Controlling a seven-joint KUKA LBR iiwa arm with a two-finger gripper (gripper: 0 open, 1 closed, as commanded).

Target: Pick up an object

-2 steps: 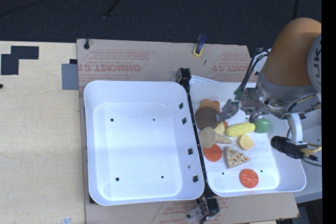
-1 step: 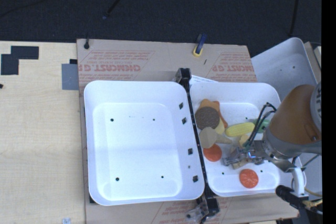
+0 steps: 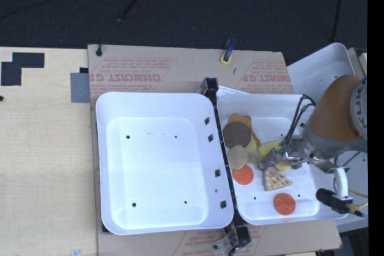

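The right bin (image 3: 264, 213) holds several small objects: a round brown piece (image 3: 237, 133), a pale beige piece (image 3: 238, 157), an orange-red disc (image 3: 243, 175), a tan waffle-like wedge (image 3: 277, 179), a red disc (image 3: 284, 204) and a yellow piece (image 3: 270, 147). My gripper (image 3: 271, 160) reaches in from the right, low over the bin's middle, just above the waffle wedge and beside the yellow piece. Nothing shows clearly between its fingers.
The left bin (image 3: 114, 129) sits beside the right one, a black clamp (image 3: 210, 87) at their shared rim. Both rest on a cardboard sheet (image 3: 156, 69). A blue-yellow clip (image 3: 228, 52) is at the sheet's back edge. The orange wrist band (image 3: 336, 111) hangs over the right bin's right side.
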